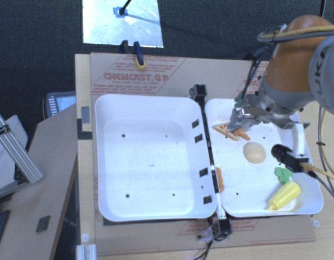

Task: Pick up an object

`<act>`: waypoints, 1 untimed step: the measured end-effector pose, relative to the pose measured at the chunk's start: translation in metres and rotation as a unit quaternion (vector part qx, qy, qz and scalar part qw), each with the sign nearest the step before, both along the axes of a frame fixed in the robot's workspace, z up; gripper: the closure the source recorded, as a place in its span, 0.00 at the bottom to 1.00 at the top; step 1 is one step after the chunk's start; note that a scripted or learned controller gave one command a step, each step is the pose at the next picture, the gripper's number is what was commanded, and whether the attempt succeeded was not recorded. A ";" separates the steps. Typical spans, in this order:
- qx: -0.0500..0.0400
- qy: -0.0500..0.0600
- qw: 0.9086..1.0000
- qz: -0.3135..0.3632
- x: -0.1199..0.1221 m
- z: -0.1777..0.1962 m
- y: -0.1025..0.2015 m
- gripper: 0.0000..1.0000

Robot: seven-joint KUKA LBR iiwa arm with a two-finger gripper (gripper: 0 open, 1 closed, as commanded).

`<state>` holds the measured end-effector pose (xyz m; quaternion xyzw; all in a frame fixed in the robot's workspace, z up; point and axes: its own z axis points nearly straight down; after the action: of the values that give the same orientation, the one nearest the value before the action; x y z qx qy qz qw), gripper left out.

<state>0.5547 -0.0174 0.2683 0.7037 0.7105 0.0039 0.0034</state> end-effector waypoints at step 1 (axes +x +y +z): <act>0.000 0.006 1.000 -0.001 -0.051 -0.013 0.030 1.00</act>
<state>0.5042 0.0126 0.2551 0.7046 0.7096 -0.0001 -0.0013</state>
